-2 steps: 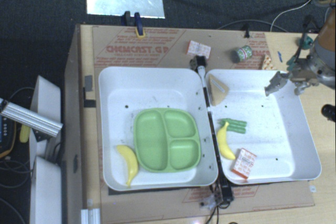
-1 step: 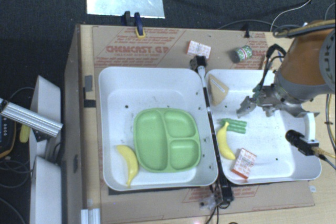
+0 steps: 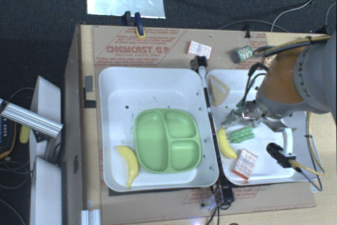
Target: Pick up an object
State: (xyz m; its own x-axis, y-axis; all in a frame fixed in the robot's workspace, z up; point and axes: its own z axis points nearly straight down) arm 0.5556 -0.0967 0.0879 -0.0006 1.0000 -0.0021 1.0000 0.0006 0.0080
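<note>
Looking down on the bench, I've got the gripper (image 3: pixel 237 116) low over the right bin (image 3: pixel 266 175), near its middle. I honestly can't tell from this angle whether it's spread or closed, and nothing I can see is pinched in it. The closest thing to pick is a green toy veggie (image 3: pixel 242 136), lying flat just below the gripper, close enough that I can't say if they touch. Just beside it towards the divider sits a small banana (image 3: pixel 227 146), with a red-and-white packet (image 3: pixel 245 163) nearer the front wall and a tan wedge (image 3: pixel 219 90) in the back corner. The left bin (image 3: pixel 152 87) holds a green divided plate (image 3: pixel 167 139), with a second banana (image 3: pixel 129 164) beside it.
</note>
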